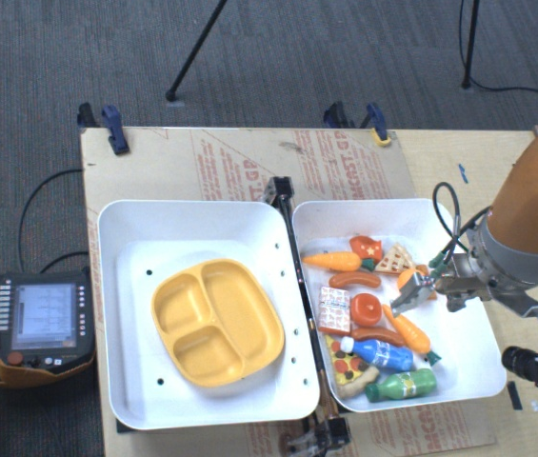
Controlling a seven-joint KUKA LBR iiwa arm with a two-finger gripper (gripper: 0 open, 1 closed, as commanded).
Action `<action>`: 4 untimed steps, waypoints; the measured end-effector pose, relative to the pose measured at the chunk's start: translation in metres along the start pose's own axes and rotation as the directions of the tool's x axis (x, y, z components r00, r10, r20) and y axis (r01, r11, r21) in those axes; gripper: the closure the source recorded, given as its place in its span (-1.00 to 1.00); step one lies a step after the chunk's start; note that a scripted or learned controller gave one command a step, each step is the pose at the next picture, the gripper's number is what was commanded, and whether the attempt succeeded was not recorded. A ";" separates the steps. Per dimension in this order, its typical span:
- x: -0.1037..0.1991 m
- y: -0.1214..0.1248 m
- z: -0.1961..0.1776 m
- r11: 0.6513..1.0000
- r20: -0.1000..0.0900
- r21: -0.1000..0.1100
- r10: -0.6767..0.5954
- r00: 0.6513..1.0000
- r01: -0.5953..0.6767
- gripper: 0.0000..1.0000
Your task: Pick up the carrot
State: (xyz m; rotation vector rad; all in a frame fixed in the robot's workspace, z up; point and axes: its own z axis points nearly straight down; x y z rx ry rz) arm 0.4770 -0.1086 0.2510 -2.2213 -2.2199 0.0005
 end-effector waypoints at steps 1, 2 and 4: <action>-0.028 0.026 0.159 0.994 0.001 -0.012 0.106 0.994 -0.106 -1.00; -0.028 0.026 0.151 0.994 0.000 -0.009 0.111 0.994 -0.111 1.00; -0.043 -0.001 0.164 0.961 -0.001 0.000 -0.275 0.961 0.275 -1.00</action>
